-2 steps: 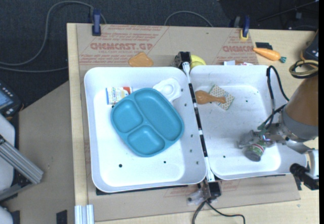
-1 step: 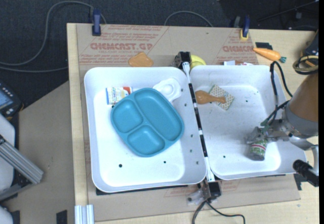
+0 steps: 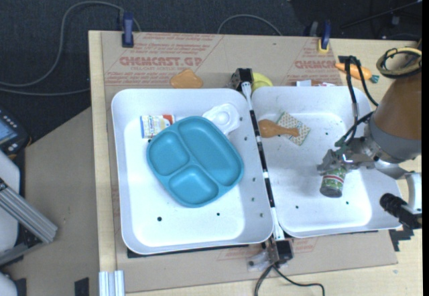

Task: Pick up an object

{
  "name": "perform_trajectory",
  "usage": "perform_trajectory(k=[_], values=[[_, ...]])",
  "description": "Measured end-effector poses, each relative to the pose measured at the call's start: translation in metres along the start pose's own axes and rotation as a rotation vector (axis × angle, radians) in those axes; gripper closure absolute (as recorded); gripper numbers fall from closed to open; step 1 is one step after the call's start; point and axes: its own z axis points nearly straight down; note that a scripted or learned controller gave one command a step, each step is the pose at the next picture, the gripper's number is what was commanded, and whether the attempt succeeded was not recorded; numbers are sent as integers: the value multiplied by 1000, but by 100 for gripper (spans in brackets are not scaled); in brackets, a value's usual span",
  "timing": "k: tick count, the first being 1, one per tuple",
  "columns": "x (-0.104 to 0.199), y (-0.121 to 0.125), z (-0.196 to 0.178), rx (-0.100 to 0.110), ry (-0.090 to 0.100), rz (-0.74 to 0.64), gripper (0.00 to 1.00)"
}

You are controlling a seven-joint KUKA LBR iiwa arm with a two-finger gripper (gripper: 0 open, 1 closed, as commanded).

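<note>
Operator: Gripper status?

Technician: Positioned at the right of the frame, over the right bin, directly above a small can. The fingers sit at the can's top end. Whether they close on it cannot be determined; the jaw opening is not resolvable.

Operator: Can location and orientation?

Technician: Right-centre of the right bin, on the bin floor. Long axis runs near vertical in the frame, tilted slightly; the top end points to the upper edge of the frame, toward the gripper. Label is green and pale.

Operator: Other contents of the right bin?

Technician: Wooden spoon-shaped item and patterned flat piece, touching, in the upper left of that bin, well apart from the can.

Operator: Left bin?

Technician: Blue divided plate at centre. Small carton at its upper-left edge; white lid-like object at its upper-right edge.
</note>
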Motion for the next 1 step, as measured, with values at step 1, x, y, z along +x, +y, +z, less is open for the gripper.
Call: perform_trajectory(k=[1], values=[[83, 37, -36, 1, 2, -5, 100]])
